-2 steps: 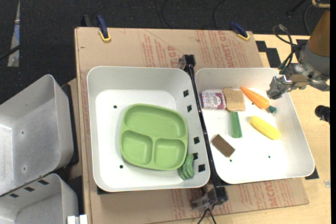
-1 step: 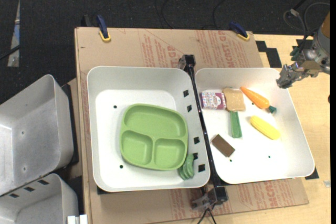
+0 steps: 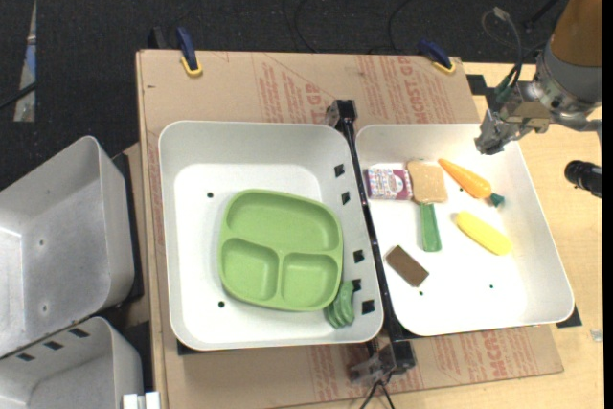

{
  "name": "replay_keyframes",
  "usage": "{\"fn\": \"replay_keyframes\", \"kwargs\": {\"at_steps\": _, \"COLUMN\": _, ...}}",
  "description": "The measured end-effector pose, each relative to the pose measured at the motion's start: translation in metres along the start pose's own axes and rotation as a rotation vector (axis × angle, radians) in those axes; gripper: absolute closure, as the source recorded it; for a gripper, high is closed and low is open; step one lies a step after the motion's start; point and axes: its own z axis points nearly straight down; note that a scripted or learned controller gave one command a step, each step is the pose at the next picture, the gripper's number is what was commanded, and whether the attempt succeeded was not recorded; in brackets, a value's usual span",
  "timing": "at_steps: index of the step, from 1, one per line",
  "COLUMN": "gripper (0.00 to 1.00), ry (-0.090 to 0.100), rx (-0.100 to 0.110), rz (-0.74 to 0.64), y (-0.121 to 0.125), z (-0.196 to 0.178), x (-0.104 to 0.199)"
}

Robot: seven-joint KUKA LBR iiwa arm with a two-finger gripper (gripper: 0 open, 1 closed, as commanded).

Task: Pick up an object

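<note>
The camera looks down on 2 white bins on a brown board. The left bin point(image 3: 182, 206) holds a green plate point(image 3: 281, 251) with 3 compartments. A small green item point(image 3: 340, 309) lies at the lower right edge of the plate, touching it; I cannot tell what it is.

The right bin point(image 3: 517, 292) holds several small things. A purple and white packet point(image 3: 388, 181) lies near the divider between the bins. Just beside it, on its right, is a tan brush point(image 3: 427, 182) with a green handle that points down toward the near side. A carrot point(image 3: 467, 180) lies slanted to the right of the brush, with its green end lower. Below the carrot there is a banana point(image 3: 482, 233), apart from it. A brown block point(image 3: 406, 265) lies alone near the divider, below the brush handle.

The arm point(image 3: 579, 43) comes in from the right. The gripper point(image 3: 491, 140) is over the far right corner of the right bin, above the rim and well apart from the carrot. It holds nothing. I cannot tell if it is open or closed, because it looks dark and small here.
</note>
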Motion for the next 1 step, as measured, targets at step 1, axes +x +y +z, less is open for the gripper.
{"fn": "replay_keyframes", "kwargs": {"at_steps": 1, "gripper": 1.0, "ry": 0.002, "rx": 0.004, "rz": -0.001, "y": 0.0076, "z": 0.0155, "x": 0.0553}}
